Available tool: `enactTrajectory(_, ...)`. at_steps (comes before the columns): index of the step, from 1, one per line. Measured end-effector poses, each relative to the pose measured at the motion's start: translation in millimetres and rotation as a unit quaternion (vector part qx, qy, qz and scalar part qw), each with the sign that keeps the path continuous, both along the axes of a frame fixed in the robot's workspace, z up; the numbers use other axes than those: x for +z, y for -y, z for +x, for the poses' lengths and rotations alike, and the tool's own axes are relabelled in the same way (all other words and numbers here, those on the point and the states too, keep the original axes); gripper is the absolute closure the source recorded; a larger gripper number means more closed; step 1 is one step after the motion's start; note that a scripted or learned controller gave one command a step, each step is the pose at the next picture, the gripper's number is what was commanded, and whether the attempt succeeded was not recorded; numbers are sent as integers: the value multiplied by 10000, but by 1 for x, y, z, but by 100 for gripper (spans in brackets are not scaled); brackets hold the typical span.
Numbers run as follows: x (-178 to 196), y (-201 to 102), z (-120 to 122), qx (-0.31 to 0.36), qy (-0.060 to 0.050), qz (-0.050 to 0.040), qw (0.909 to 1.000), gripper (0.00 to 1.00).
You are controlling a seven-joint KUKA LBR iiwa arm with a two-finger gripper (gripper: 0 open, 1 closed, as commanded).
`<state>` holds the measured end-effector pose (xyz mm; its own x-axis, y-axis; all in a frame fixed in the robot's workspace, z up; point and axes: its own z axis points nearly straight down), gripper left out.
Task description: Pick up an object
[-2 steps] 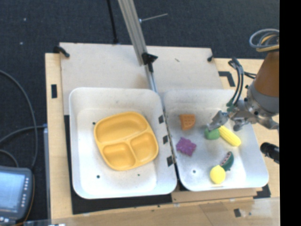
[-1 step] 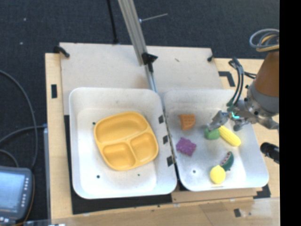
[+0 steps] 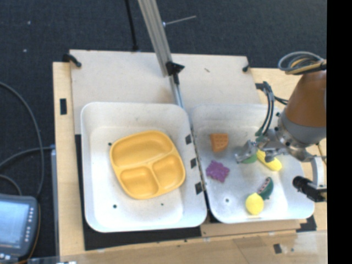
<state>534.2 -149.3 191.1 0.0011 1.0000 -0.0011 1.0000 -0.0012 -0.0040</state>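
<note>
We see the gripper (image 3: pixel 254 152) low in the right bin (image 3: pixel 231 208) beside a yellow toy (image 3: pixel 273 162); whether its grip is closed, we cannot tell. No readable writing appears.

Two bins sat side by side on the bench (image 3: pixel 66 147). Left bin (image 3: pixel 93 202) held a divided tray (image 3: pixel 147 163) near its middle. Right bin (image 3: pixel 231 213) held a block (image 3: pixel 219 142) at the back left, a crumpled piece (image 3: pixel 218 171) in front of it, a ball (image 3: pixel 254 203) at front, and the gripper (image 3: pixel 254 153) at right.
</note>
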Motion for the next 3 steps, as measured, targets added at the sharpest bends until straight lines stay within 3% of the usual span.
enactTrajectory(2,-91,6,2,-8,29,-2,10000,0)
enactTrajectory(3,-77,6,4,-39,58,7,10000,100)
